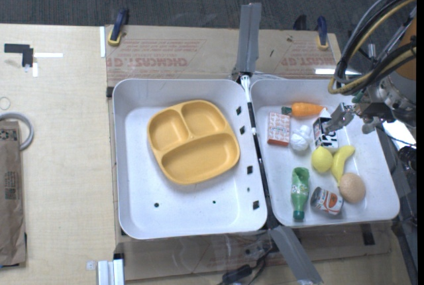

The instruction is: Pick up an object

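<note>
Right bin (387, 207): black-and-white carton (324, 133) upright beside hand (341, 116).

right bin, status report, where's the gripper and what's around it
Gripper low over the right bin, near the black-and-white item. Nothing seen between the fingers. Carrot, lemon and banana crowd close.

Yellow divided plate (193, 141), orange carrot (307, 109), green bottle (299, 192), yellow lemon (322, 160) and banana (342, 161), white bins (132, 211)
</note>
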Available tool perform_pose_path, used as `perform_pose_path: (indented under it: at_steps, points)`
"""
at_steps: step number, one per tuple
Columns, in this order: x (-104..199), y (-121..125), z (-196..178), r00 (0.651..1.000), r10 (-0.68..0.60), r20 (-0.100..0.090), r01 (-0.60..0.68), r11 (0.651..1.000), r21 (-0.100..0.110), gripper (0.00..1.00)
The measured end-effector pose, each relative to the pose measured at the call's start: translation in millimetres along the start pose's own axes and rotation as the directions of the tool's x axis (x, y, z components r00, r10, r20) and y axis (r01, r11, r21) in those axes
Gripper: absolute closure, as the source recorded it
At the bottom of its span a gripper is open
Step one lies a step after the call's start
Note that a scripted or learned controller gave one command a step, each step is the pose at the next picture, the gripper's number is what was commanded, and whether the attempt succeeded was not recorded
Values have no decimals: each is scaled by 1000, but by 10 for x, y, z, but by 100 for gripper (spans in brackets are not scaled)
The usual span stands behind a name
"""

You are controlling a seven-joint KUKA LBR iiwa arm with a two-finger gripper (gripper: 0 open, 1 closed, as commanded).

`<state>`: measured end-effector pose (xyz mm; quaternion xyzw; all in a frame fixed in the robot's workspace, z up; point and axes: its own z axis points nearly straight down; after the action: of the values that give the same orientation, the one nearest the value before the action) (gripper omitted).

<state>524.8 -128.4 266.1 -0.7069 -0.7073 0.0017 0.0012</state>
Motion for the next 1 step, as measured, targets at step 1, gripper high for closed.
perform_pose_path:
  at_steps: [1]
  points:
    - [-440,-306,529,998,66,0,-66,998,0,0]
